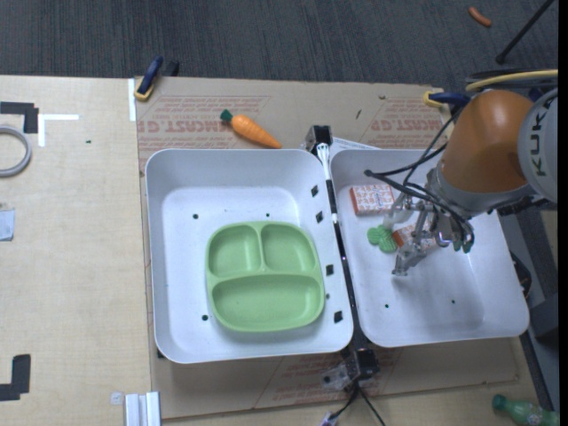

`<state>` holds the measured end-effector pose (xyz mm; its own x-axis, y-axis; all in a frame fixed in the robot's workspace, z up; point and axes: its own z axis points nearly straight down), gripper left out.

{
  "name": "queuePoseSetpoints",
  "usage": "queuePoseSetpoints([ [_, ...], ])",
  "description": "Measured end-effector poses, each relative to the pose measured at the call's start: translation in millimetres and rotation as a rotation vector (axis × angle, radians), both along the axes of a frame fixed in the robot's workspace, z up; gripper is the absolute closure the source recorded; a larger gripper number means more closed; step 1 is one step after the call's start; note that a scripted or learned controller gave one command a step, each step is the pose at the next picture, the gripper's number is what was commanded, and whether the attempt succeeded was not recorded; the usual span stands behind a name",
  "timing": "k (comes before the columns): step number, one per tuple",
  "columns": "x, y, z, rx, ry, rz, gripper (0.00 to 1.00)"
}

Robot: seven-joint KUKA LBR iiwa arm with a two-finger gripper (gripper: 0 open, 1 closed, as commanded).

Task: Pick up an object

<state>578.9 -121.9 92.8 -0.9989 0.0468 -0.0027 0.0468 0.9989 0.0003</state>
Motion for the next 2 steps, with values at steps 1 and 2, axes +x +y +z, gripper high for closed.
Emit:
queuePoseSetpoints([
  [1,64,15,-4,-0.006,0.052,0.006,0.0],
  [2,4,23,0,0.0,0.0,-0.094,0.0],
])
